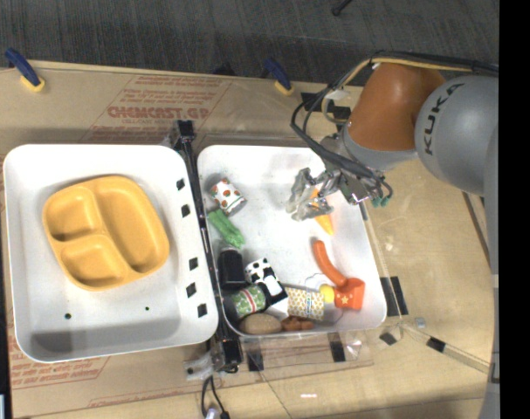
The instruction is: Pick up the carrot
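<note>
The pincer point(310, 192) is seen at the upper right of the right-hand bin point(269, 168), lowered near the bin floor; whether it is open or closed cannot be told. The carrot point(324, 223), a small orange piece, lies just below and right of it, close to the bin's right wall.

The bench is covered with brown cardboard point(142, 103) printed in red, clipped by blue clamps point(24, 68) at the top edge; dark floor is seen beyond it.

At the bottom of the right bin a heap is gathered: an orange-red tool point(334, 278), a black-and-white toy point(263, 275), a small bottle point(247, 301) and brownish items. Higher up lie a green piece point(224, 230) and a small can point(226, 196). A yellow divided tray point(106, 230) is held in the left bin point(37, 321).
</note>
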Controlling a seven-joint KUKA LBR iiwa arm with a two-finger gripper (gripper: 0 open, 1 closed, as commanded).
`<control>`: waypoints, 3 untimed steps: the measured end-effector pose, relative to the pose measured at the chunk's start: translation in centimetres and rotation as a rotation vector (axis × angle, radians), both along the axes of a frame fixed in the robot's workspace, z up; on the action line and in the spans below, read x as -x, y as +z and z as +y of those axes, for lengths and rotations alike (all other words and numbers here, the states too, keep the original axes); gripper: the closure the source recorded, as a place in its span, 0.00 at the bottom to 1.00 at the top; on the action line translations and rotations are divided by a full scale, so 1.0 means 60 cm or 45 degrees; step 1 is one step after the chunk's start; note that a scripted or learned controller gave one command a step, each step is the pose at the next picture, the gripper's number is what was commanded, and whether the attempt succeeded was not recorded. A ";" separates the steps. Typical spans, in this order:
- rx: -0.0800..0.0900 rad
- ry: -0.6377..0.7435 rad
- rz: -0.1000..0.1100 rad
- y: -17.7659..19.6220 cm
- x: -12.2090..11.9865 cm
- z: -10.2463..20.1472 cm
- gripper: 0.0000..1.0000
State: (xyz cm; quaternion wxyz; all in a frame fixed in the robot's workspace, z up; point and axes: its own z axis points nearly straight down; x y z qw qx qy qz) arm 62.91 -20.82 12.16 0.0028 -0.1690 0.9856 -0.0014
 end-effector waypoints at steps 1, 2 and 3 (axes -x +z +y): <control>0.006 0.041 -0.012 0.186 0.010 -0.002 1.00; -0.001 0.089 0.000 -0.025 0.223 -0.003 1.00; 0.003 -0.012 -0.010 0.215 0.175 0.070 1.00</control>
